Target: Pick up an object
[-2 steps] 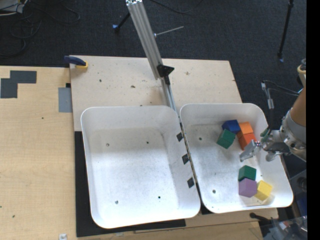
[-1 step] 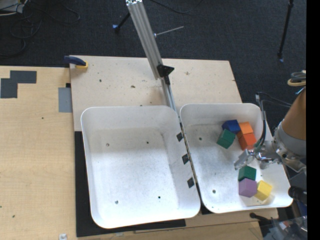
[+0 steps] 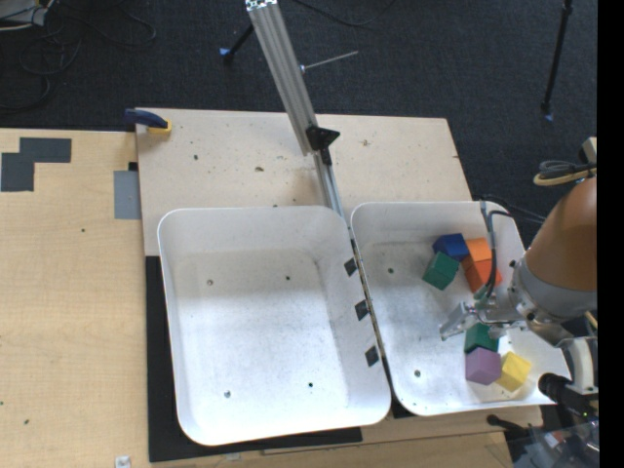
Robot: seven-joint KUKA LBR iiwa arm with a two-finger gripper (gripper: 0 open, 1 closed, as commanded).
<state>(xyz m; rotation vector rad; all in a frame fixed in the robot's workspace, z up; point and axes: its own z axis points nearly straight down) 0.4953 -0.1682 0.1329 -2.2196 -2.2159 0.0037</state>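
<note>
My gripper hangs low in the right bin, reaching in from the right. It is directly over a dark green block, which it partly hides. Just in front of that block lie a purple block and a yellow block. Farther back in the same bin are a green block, a blue block and an orange block, close together. Whether the dark green block is gripped cannot be made out.
The left bin stands beside the right one, with a shared wall between them bearing black clips. A slanted metal bar rises behind the bins. A small blue and yellow item lies at the bench's far left corner.
</note>
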